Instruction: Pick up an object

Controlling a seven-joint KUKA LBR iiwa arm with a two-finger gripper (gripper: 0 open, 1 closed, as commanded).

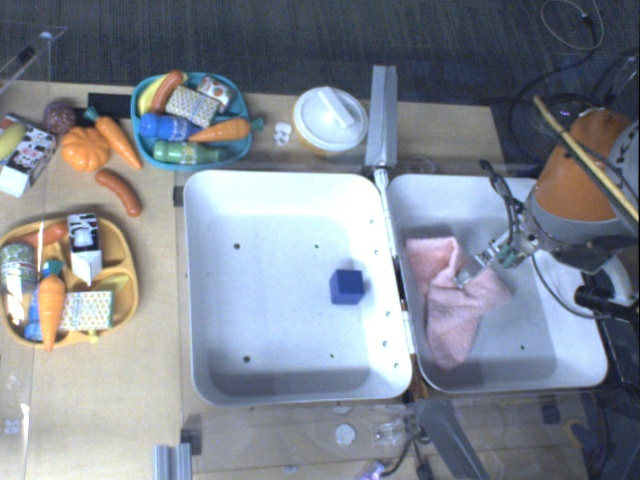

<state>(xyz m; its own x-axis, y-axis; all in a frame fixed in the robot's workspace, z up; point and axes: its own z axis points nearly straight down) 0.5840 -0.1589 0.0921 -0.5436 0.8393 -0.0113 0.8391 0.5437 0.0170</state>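
Gripper (470,276) meets the pink cloth (452,303) in the right bin (570,363); we cannot tell its hold. We judge grasping underway; lifting comes next.

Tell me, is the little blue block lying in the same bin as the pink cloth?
No. The blue block sits in the left bin; the pink cloth is in the right bin.

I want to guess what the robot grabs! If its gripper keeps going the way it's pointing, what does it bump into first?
The pink cloth. The gripper points down-left at it and looks already against its folds, though depth is hard to judge.
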